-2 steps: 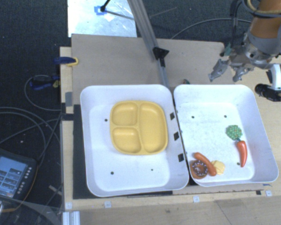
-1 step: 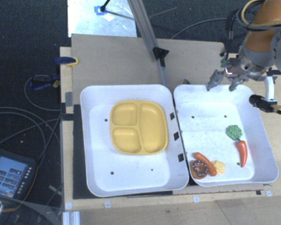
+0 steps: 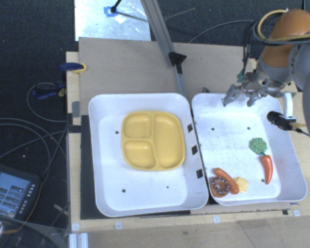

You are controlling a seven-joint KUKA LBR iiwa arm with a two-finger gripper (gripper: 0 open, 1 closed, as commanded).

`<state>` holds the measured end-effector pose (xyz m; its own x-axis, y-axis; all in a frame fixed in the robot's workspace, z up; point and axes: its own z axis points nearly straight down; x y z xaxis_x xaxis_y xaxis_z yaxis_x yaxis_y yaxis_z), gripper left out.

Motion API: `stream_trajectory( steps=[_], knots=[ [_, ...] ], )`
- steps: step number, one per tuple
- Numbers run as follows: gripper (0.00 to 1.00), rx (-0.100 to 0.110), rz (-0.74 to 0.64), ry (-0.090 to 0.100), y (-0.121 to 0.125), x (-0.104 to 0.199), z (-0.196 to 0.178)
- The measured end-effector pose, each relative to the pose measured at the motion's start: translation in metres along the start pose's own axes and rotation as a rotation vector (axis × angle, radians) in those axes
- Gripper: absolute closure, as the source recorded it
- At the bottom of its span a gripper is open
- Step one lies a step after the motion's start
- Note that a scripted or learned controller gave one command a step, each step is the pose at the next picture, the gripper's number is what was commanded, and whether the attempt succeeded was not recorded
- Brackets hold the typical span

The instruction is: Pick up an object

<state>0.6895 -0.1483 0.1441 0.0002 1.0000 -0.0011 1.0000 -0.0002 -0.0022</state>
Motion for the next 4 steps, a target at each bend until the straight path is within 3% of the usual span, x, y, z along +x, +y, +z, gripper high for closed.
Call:
stream_trajectory(
  steps=[1, 2, 3, 4],
  knots=[
    [1.0, -0.008, -0.002, -0.002, 0.002, 0.0, -0.015],
    [1.0, -0.012, 0.0, -0.001, -0.002, -0.002, -0.08],
    [1.0, -0.007, -0.004, 0.0, -0.001, -0.002, -0.096],
    [1.0, -0.004, -0.011, 0.003, -0.024, 0.045, -0.106]
  ],
)
